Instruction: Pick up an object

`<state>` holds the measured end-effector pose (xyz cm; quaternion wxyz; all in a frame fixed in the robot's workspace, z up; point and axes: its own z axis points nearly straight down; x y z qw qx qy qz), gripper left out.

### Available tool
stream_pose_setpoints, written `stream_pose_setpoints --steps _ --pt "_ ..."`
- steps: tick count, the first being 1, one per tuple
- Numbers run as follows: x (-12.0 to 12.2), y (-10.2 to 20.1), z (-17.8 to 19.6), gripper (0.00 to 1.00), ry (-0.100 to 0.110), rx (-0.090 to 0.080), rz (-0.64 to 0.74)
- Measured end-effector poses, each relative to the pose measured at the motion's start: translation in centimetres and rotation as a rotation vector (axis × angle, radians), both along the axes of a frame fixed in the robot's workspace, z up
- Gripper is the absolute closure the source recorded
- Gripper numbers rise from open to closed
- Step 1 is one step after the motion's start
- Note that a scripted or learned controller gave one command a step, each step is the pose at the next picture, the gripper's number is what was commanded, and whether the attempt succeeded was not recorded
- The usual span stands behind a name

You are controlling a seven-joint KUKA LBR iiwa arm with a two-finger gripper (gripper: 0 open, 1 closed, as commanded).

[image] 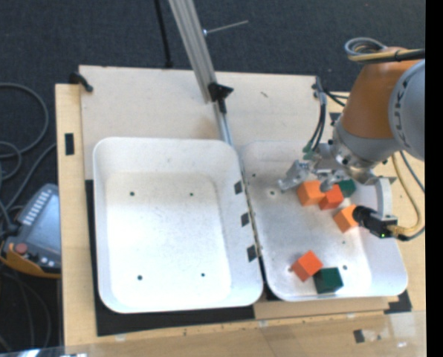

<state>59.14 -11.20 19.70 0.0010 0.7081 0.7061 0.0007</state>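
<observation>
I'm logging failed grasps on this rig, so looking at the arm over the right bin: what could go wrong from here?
1. The gripper sits over a tight cluster: two orange blocks and a green one. It may nudge them apart rather than grasp one.
2. Another orange block lies close by and could get knocked.
3. The cluster is partly hidden by the arm, so a grasp is hard to confirm.

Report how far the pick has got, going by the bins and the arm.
Done: the grey arm with the orange band has reached over the right-hand white bin, and its claw sits low above a cluster of small orange blocks. In hand: nothing visibly lifted; whether the claw grips anything cannot be told. Left: the grasp and lift. An orange block and a dark green block lie near the bin's front.
</observation>
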Motion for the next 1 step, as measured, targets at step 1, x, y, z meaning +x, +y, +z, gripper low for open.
stream_pose_setpoints --steps 1 --pt "0.34 -8.77 -7.35 0.0 -0.02 -0.011 0.006"
